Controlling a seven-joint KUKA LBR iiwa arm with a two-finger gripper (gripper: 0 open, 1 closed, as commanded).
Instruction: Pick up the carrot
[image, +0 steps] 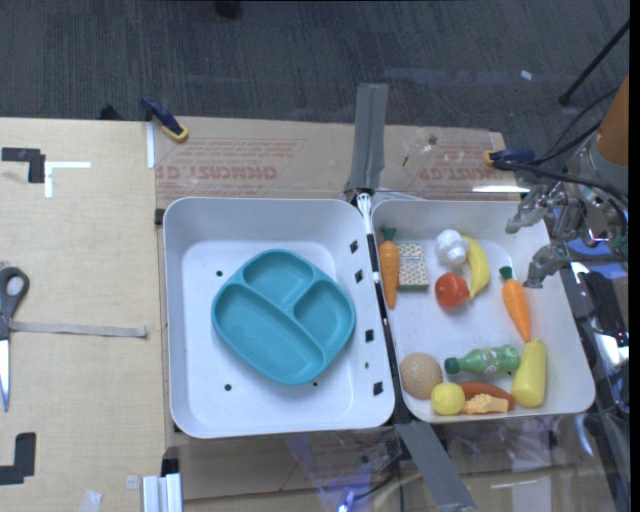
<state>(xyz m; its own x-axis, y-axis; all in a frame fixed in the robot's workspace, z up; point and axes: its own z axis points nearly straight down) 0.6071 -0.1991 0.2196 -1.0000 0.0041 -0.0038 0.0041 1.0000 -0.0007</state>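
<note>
The gripper (540, 245) hangs with its 2 fingers apart over the right bin (575, 330), holding nothing. It is just beside the carrot (516, 309), probably to descend on it.

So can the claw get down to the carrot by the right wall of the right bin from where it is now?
Probably yes. The claw hangs just above and right of that carrot, nothing lies on top of it, and the banana and the yellow bottle sit apart from it.
</note>
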